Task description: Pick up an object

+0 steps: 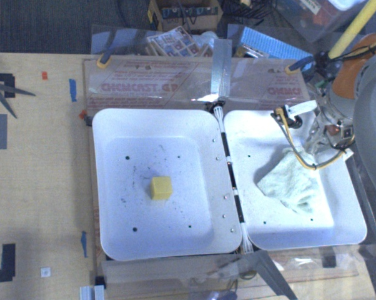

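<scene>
My gripper (314, 144) hangs over the right bin (344, 233), upper side; can't tell its grip state. Pale cloth (289, 181) lies just below-left of me, long axis diagonal. Yellow block (162, 188) sits in the left bin (113, 142), well apart. Cloth's nearer.

Grey arm (369, 105), orange band (345, 80), yellow cable (294, 144) looping below the wrist

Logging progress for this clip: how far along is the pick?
Nothing looks picked yet. The yellow block lies untouched on the floor of the left bin. In hand: the gripper is low over the right bin, at the upper edge of the crumpled pale cloth, though a grasp cannot be confirmed. Left: closing on an object and lifting it clear.
</scene>
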Controlling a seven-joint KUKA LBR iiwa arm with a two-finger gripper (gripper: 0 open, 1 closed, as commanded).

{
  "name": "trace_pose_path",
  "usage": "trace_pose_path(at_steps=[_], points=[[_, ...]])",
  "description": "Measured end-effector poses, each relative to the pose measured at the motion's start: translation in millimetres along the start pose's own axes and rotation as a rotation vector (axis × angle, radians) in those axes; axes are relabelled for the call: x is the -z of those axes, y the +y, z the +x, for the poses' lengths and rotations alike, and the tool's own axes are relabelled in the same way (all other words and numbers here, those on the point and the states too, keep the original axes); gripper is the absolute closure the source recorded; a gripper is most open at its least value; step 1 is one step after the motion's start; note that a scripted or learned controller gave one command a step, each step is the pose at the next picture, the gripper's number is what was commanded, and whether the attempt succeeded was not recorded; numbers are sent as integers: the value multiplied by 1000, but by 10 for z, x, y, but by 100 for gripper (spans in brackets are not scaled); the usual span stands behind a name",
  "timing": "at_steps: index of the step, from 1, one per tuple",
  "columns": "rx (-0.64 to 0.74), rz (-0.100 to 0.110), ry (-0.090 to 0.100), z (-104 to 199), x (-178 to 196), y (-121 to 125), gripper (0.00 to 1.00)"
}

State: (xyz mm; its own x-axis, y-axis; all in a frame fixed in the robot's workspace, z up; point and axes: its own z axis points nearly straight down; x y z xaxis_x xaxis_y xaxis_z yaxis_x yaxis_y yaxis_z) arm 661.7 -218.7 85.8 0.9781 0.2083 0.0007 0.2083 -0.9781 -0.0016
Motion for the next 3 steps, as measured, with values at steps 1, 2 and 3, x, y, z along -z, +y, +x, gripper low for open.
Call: trace_pose_path(at_steps=[1,2,3], points=[[-7,-1,-2,-58,185,16,100],[-5,1,2,-237,6,-44,100],[30,1,-2,-612,773,-110,100]])
